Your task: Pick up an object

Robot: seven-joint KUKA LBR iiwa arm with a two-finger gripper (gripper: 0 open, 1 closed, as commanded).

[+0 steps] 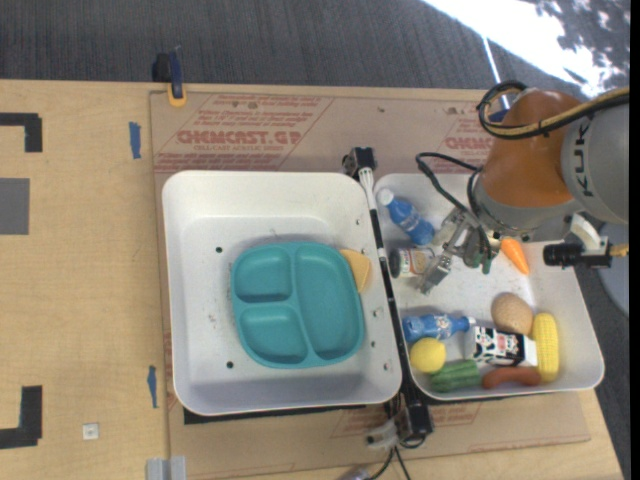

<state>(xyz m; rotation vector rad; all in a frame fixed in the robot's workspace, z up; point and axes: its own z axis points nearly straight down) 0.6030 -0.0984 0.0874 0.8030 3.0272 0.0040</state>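
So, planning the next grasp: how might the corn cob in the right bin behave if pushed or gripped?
The corn cob looks cylindrical, so it may roll sideways. Its glossy look suggests light, hard plastic that could slip between fingers. It lies by the bin wall, so it probably won't travel far.

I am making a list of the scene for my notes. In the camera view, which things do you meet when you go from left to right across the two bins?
Teal divided plate → yellow piece at the plate's right edge → lemon → end effector → milk carton → corn cob.
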